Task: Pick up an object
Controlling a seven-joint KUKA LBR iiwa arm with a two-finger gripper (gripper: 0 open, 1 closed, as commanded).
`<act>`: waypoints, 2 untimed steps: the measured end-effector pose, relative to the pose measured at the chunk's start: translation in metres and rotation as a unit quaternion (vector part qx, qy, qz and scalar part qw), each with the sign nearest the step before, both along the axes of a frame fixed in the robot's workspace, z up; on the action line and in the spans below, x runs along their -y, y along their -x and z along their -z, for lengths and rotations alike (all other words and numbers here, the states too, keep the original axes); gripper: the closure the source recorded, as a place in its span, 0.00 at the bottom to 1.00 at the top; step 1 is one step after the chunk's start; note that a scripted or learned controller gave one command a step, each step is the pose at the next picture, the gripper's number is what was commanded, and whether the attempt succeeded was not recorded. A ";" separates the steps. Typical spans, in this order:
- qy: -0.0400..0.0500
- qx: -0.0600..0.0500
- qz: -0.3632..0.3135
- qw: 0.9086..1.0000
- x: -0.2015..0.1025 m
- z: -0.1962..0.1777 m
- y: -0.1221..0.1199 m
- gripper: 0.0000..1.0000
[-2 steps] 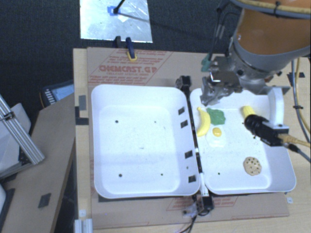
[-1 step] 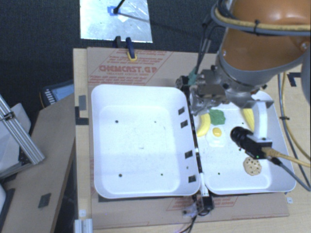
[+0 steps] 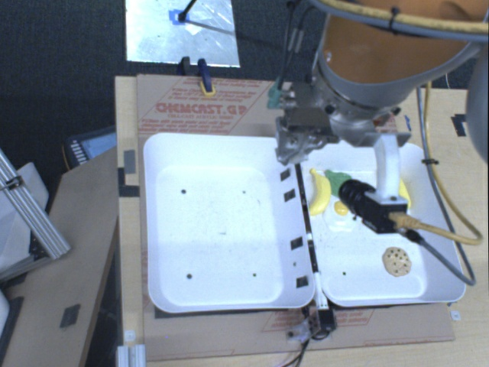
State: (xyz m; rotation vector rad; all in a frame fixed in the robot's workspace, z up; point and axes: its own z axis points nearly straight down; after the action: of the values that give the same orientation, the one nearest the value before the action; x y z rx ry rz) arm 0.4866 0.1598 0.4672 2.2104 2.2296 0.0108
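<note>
The right bin (image 3: 435, 281) holds a few small items. A yellow banana (image 3: 321, 195) lies near the divider with a green piece (image 3: 337, 179) touching its upper end. A pale yellow and white item (image 3: 341, 209) sits just below them. A brown cookie (image 3: 396, 261) lies alone toward the front right. My gripper (image 3: 293, 150) hangs over the back of the divider between the bins, up and left of the banana. The bulk of the arm hides its tips, and I see nothing held in it.
The left bin (image 3: 214, 220) is a shallow white tray with a few dark specks. A black module (image 3: 368, 206) with a yellow cable (image 3: 443, 234) and a white bracket (image 3: 387, 167) hangs over the right bin and covers part of it. Brown cardboard (image 3: 199, 107) lies under both bins.
</note>
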 end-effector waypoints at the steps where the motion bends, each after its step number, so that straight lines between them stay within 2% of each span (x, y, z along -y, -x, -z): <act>1: 0.000 0.000 0.000 1.000 -0.049 -0.051 0.000 1.00; 2: 0.001 -0.002 0.002 1.000 -0.046 -0.049 0.000 0.00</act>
State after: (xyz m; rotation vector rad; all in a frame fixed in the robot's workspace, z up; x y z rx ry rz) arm 0.4864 0.2058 0.5159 2.2164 2.2259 0.0032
